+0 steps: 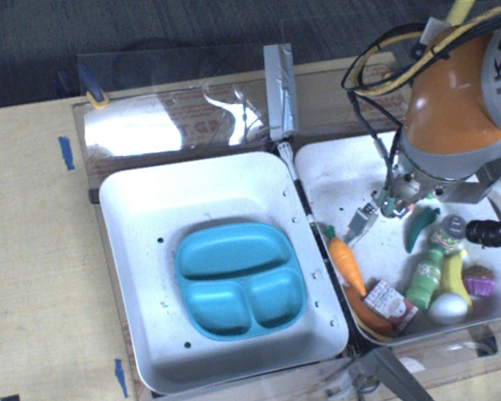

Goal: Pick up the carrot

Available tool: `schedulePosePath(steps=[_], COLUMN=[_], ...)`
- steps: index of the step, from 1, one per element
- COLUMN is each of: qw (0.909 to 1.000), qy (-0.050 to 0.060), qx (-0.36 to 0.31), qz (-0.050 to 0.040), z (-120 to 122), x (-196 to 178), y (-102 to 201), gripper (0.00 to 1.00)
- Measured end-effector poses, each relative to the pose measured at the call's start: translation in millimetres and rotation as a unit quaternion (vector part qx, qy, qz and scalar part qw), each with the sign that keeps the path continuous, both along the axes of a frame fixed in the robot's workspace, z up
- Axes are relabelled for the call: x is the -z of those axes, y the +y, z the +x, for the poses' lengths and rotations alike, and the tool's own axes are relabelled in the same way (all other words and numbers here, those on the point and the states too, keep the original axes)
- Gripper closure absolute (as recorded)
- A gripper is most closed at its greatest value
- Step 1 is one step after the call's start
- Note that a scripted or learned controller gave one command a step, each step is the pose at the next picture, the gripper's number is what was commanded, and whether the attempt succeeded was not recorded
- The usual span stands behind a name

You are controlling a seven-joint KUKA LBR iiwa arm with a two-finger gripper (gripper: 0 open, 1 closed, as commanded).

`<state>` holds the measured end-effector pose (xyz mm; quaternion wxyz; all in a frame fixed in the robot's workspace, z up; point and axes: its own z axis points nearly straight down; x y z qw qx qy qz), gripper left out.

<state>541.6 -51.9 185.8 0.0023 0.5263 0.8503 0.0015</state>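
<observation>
The arm [462, 102] is seen reaching in from the right, its orange band hung over the top of the right-hand bin [338, 156]. The gripper [378, 211] is poised low over that bin's bare floor, and its fingers are spread apart, with nothing caught between them. One fingertip [361, 220] is pointed down and to the left, toward the bin's left wall.

The carrot [345, 265] is found lying against that left wall, lengthwise, its pale orange end uppermost, just below and left of the gripper but clear of it. At the carrot's lower end a small red-and-white packet [388, 299] is pressed close. Further right, a green bottle [424, 281], a yellow banana-like piece [453, 271], a white egg [450, 307] and a purple item [480, 282] are bunched together in the lower right corner, with a dark green leaf shape [419, 227] above them.

In the left-hand bin [137, 204] a blue divided tray [240, 277] is set flat in the middle.
</observation>
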Motion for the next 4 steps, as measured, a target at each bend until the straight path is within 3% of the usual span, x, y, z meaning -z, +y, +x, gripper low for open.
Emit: schedulePosePath(steps=[1, 2, 3, 4], qw=[0.9893, 0.9689, 0.92, 0.8857], qy=[0.0, 0.002, -0.001, -0.002], qx=[-0.146, -0.247, -0.392, -0.464], qz=[-0.0009, -0.0006, -0.0024, -0.0033], z=[38, 29, 76, 106], x=[1, 0, 0, -26], y=[21, 38, 50, 50], gripper=[0.0, 0.0, 0.0, 0.0])
